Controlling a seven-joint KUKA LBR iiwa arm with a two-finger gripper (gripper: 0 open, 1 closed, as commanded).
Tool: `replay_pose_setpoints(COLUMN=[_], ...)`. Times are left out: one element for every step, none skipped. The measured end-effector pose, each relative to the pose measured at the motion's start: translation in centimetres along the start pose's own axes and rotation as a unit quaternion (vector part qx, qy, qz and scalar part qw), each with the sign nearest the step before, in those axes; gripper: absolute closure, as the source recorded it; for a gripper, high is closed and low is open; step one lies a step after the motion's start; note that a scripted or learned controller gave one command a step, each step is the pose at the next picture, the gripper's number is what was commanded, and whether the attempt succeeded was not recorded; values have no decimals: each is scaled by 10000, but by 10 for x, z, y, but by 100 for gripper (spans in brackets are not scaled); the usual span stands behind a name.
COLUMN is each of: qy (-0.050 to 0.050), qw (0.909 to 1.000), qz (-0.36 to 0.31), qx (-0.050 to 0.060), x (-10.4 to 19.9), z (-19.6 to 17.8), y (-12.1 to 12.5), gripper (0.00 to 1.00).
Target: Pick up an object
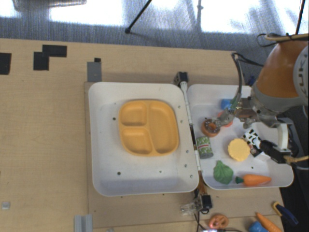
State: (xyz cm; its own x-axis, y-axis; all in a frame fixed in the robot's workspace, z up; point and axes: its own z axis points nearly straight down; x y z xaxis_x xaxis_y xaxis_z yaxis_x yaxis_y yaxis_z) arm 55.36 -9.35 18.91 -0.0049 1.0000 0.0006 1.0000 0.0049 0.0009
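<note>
Leftmost, a yellow divided plate [147, 127] lies in the left bin [104, 168]. Beside it, the right bin [205, 95] holds a green can [204, 147], broccoli [223, 172], a yellow disc [238, 150] and a carrot [256, 180]. Whether the pincer [241, 111] above them is open cannot be told.

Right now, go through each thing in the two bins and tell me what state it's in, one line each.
Yellow divided tray: flat in the left bin, compartments bare.
Small can: lying on its side, right bin.
Yellow round piece: lying flat.
Green vegetable toy: resting near the front wall.
Carrot toy: lying along the front wall.
Gripper: low over the right bin's back part.
</note>
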Motion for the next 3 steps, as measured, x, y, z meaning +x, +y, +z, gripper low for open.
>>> replay_pose_setpoints(qy=[-8, -21, -30], qw=[9955, 9877, 9876], qz=[-943, -1565, -1566], qx=[-7, -31, -57], x=[-64, -97, -97], z=[30, 102, 91], y=[63, 24, 26], gripper=[0, 0, 100])
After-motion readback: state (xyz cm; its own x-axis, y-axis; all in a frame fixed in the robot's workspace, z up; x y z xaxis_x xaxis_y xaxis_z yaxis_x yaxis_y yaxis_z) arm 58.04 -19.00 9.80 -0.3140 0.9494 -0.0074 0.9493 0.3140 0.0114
